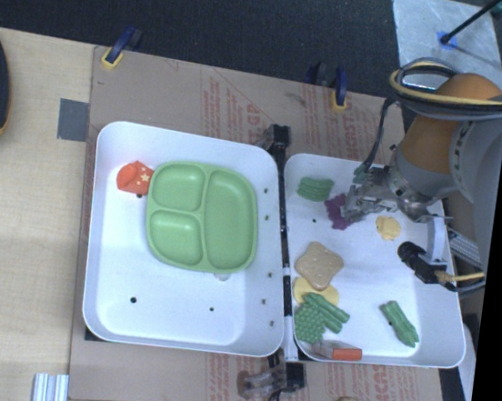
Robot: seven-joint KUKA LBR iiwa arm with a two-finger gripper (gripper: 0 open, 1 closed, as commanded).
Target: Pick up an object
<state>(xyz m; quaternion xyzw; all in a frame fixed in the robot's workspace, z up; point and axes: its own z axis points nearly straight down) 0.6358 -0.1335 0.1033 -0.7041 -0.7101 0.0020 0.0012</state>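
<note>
The purple object [338,210] lies near the far edge of the right bin [432,356], just beside a green piece [315,189] — nothing lifted yet, I judge. My gripper [359,200] sits right over it; the view is too cluttered to tell my jaws' state.

Arm comes in from the right, far side of scene, orange band above the wrist facing up twd camera, grey links w/ cables behind it. Wrist bent down and leftwards. Gripper [353,208] points down, low over the far part of the right-hand bin, near its left half. Fingertips sit close together at the bottom end; grip state too small to make out.
</note>
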